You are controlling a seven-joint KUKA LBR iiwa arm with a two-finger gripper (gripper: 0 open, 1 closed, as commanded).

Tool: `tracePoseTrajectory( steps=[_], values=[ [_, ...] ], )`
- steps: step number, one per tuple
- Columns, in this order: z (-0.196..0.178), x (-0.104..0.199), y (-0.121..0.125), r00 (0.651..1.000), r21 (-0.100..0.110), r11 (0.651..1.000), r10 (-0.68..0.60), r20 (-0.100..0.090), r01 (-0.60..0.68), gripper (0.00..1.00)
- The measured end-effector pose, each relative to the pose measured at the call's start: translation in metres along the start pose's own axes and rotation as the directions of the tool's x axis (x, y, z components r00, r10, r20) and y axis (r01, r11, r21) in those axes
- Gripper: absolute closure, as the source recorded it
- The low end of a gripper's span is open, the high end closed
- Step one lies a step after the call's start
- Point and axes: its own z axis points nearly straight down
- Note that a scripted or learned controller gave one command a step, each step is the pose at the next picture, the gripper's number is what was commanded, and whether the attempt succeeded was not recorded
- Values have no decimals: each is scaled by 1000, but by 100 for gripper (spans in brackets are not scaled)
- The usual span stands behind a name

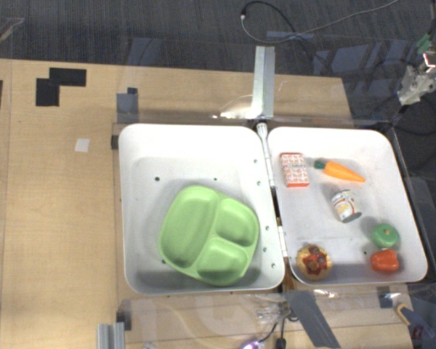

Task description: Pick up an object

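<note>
Two white bins sit side by side on the wooden worktop (pixel 51 217). The left bin (pixel 138 158) has a green divided plate (pixel 209 234) lying in it, toward the near edge, with its three compartments facing up.

Everything else is in the right bin (pixel 392 158), so I'll use the carrot (pixel 340 170) as the landmark. It lies near the bin's far side, long axis almost side to side, slightly slanted, green stem end pointing toward the left bin and orange tip pointing away. Just beside the stem end is a small red-and-white box (pixel 294 169), lying flat with its long axis running near-to-far. Nearer than the carrot, a small can (pixel 345 205) lies on its side, tilted. Further toward the near corner there's a green round fruit (pixel 384 235) with a red tomato-looking thing (pixel 384 261) just beside it. A round bowl-like piece with red bits (pixel 314 261) is at the near edge, close to the divider.

The tool's state: can't tell from this shot.
</note>
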Motion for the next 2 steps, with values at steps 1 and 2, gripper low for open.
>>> tracePoseTrajectory(
  steps=[1, 2],
  values=[
    [-13, 2, 2, 1000, -7, 1000, -10, 3, 10, 100],
    [-26, 4, 4, 1000, -14, 1000, -19, 7, 19, 100]
  ],
)
